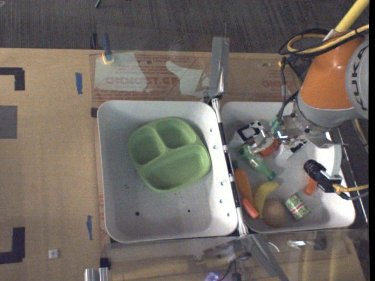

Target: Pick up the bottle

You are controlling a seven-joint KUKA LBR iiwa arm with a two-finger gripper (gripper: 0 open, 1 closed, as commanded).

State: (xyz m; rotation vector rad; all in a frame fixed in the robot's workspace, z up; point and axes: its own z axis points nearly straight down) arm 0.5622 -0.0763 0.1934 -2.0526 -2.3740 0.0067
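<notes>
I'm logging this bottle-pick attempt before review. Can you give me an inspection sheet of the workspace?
Surface: two white bins side by side on a brown bench.
Job's things: green bottle lying in the right bin.
Clutter: green divided plate in the left bin; carrot, banana, kiwi, small can in the right bin.
Grippers: gripper just above the bottle.
Cables: yellow and black cables by the arm.
Surroundings: dark carpet.

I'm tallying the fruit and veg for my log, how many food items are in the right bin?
3. A carrot lies along the right bin's left wall, a banana sits just right of it, and a kiwi rests below the banana. The arm may hide more.
</notes>
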